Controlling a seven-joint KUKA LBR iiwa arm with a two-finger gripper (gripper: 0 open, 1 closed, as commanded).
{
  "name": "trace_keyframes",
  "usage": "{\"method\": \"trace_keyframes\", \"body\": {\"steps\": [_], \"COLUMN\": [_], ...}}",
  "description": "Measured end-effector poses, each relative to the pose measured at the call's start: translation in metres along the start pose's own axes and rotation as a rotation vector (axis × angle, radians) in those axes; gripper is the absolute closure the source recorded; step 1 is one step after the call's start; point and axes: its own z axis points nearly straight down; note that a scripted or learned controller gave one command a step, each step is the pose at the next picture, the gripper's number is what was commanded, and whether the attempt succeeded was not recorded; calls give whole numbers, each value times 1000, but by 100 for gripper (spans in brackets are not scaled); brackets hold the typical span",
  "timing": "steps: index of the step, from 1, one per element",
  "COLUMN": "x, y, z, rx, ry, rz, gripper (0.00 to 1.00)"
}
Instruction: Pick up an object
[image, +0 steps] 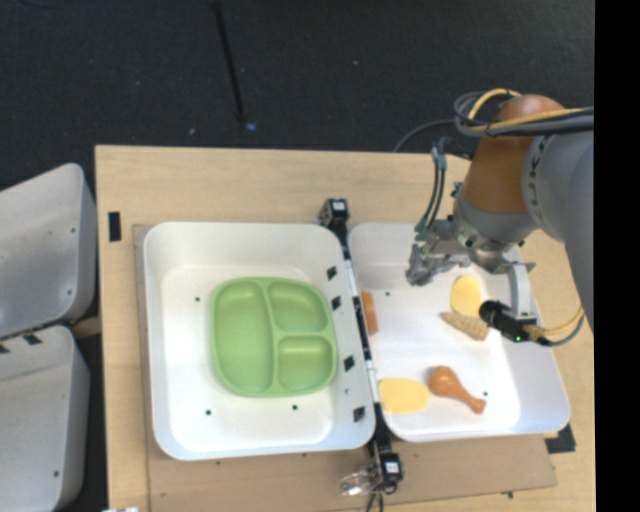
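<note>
In the right bin (530, 395) lie several small things. A pale yellow round piece (466, 295) rests next to a tan wedge (466, 324) near the bin's right side. An orange drumstick (456, 388) and a yellow flat piece (403, 395) lie near the front edge. A thin orange stick (369, 312) lies along the left wall. My gripper (427, 266) hangs over the back part of this bin, just left of the pale yellow piece. Nothing shows between its fingers.
The left bin (180, 420) holds a green divided plate (273, 335). A black clip (333, 211) sits at the back where the two bins meet. Cables run from the arm's wrist over the right bin's far side.
</note>
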Motion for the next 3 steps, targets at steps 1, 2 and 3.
{"method": "trace_keyframes", "body": {"steps": [1, 2, 3], "x": [6, 11, 72], "y": [-1, 8, 11], "z": [-47, -97, -95], "rx": [0, -2, 5], "ry": [0, -1, 1], "rz": [0, -1, -3], "gripper": [100, 100, 100]}}
